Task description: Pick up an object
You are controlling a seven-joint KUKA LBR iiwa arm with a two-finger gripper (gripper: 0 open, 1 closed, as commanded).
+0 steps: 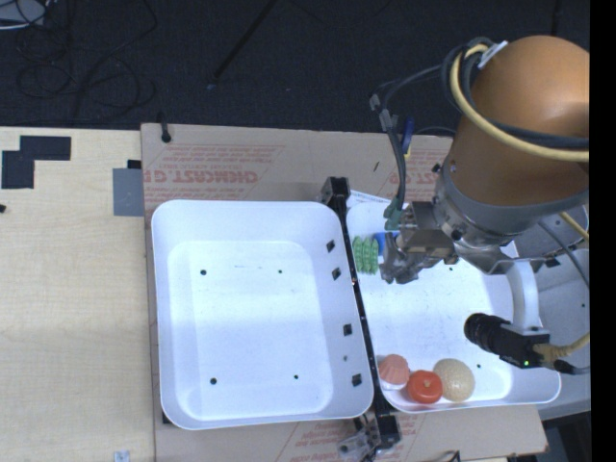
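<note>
Nearest the lens loomed the arm [525, 133], its orange band a big dome over the right bin [433, 330], with a grey collar beneath and black and yellow cables looped round it. It hid much of that bin's far right part.

Below the collar the gripper [404, 263] hung over the right bin's upper left area, close to the divider [351, 296] between the bins. Whether it was spread or pinched I could not tell; the metal block and wiring above it covered the tips.

Just left of the gripper, against the right bin's left wall, lay a green ridged piece [366, 255], with a bit of blue [380, 243] between it and the gripper. Nothing could be seen held.

Along the right bin's near edge sat three small things in a row, touching or nearly so: a pink one [393, 369] nearest the divider, a red round one [424, 386] in the middle, and a pale cream ball [454, 378] on the right. They lay well apart from the gripper.

A black cylinder [496, 337] with a tiny green light jutted over the right bin's right side, beside a white bracket.

Left of the right bin sat the left bin [245, 316], showing only small dark dots on its floor. Both bins rested on cardboard [241, 166] with reversed red print, laid on a pale wood bench [67, 306].
</note>
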